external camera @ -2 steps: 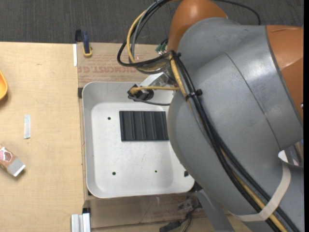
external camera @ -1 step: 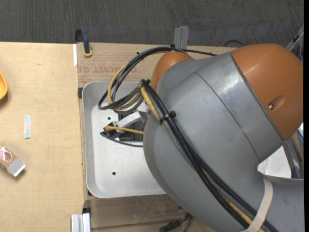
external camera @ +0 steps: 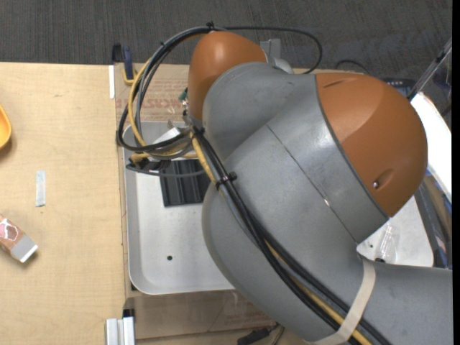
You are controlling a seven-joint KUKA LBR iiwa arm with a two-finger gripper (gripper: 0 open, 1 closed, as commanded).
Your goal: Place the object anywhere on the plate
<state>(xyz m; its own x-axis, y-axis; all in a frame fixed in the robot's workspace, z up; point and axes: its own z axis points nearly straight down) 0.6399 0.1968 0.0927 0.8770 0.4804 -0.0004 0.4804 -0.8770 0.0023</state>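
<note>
Grey arm (external camera: 302,192) over white bin (external camera: 154,264)

Fixed above the bench (external camera: 65,135), looking down at a slant. Close enough that the arm (external camera: 309,192), reaching in from the right, blocks most of the frame. Just 1 view, taking in part of a white bin (external camera: 154,257) and dark floor (external camera: 230,13) beyond.

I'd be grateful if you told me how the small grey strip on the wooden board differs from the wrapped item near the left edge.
The strip is plain pale grey; the wrapped item is reddish-brown with a white end. The strip is thin and lies upright in the view; the item is bulkier and lies slanted. Both rest on the board, apart from each other.
</note>
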